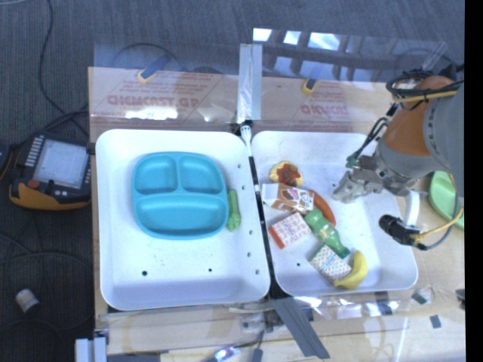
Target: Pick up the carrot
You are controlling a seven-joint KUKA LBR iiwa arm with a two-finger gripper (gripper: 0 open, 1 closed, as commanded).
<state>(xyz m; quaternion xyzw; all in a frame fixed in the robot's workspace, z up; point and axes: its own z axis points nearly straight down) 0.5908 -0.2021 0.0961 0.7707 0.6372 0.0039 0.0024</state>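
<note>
Two shallow white plastic bins on the bench (151,96); left bin (121,270) holds a glossy blue divided plate (179,194), the landmark. Right of that plate, in the right bin (392,270), the slim orange carrot (323,206) lies among small toy foods. Metal pincer (353,187) hangs just right of the carrot, apart from it; finger spacing: cannot tell.

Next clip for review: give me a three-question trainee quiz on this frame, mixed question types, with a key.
1. True or false: the blue plate lies in the left bin.
2. Which lies nearest the right bin's front edge? A) banana B) carrot C) pizza slice
3. Fill in: the gripper hovers to the ___ of the carrot in the camera view.

Key: 1 true; 2 A; 3 right.
</note>
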